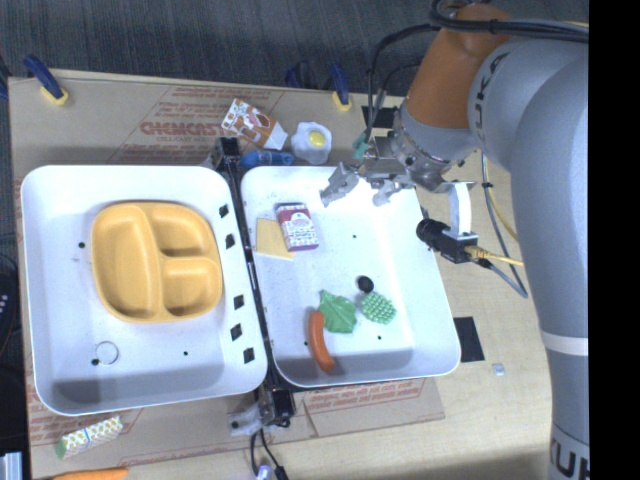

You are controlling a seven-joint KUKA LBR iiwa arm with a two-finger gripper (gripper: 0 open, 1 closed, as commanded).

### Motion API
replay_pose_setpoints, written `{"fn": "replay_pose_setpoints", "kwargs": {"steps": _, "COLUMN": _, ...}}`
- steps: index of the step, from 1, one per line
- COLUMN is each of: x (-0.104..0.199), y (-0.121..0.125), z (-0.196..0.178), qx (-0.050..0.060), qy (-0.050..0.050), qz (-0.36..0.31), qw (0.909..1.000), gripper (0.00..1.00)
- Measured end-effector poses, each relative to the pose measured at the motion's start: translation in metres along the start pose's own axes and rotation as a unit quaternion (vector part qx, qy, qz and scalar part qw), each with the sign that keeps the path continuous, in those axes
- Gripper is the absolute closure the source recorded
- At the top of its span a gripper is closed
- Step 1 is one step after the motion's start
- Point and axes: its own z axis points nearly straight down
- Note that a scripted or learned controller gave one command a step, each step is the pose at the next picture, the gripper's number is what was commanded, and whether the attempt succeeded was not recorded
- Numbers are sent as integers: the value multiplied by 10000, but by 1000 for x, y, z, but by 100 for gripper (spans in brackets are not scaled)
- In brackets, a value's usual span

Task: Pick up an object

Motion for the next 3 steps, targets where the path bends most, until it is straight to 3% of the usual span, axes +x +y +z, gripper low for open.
{"fn": "replay_pose_setpoints", "kwargs": {"steps": 1, "x": 27, "y": 26, "z": 132, "qx": 3, "qy": 3, "qz": -572, "qw": 9984, "gripper": 0}}
{"fn": "replay_pose_setpoints", "kwargs": {"steps": 2, "x": 27, "y": 26, "z": 121, "qx": 6, "qy": -2, "qz": -592, "qw": 9982, "gripper": 100}}
{"fn": "replay_pose_setpoints", "kwargs": {"steps": 3, "x": 43, "y": 7, "z": 30, "qx": -13, "qy": -1, "qz": -917, "qw": 9958, "gripper": 100}}
